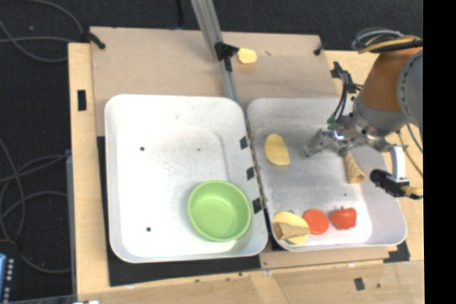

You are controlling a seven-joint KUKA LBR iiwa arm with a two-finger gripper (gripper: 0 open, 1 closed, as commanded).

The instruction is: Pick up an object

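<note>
While the gripper (335, 142) is seen spread and grasping nothing in the right bin (377, 228), between the yellow piece (277, 150) and the tan cylinder (353, 169), either could be nudged aside, not caught.

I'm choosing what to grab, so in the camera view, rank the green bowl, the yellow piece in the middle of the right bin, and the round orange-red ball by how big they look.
Largest to smallest:
1. Green bowl, by far.
2. Yellow piece.
3. Orange-red ball, only slightly smaller than the yellow piece, so that ranking is unsure.
</note>
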